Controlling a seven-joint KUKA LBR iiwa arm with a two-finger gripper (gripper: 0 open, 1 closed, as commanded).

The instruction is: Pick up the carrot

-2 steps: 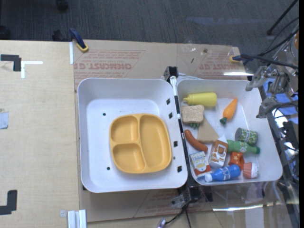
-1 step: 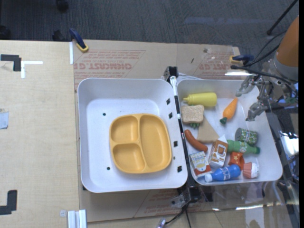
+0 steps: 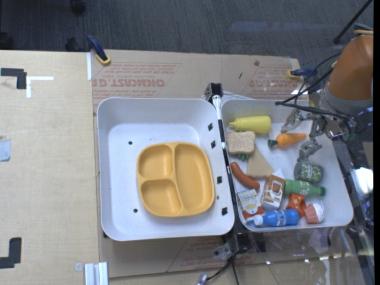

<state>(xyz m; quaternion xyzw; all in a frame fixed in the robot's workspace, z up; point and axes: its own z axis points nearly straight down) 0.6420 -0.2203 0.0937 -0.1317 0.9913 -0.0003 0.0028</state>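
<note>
Nearest in the right bin (image 3: 341,215) lie a blue bottle (image 3: 276,219) and small cartons, then a green bottle (image 3: 304,188), a sausage (image 3: 245,175) and a can (image 3: 308,172). Farther back sit bread (image 3: 240,142) and a yellow mustard bottle (image 3: 251,123). Between these and the bin's right wall lies the carrot (image 3: 290,139), on its side with its green top pointing left. The gripper (image 3: 306,126) hangs at the carrot's right end, its metal fingers spread apart, one on the far side and one on the near side, nothing clamped yet. To do this well, I'd say it should drop straight down, centred across the carrot's thick part, and close across its width, staying clear of the can. Left, the other bin (image 3: 113,159) holds a yellow tray (image 3: 176,178).
</note>
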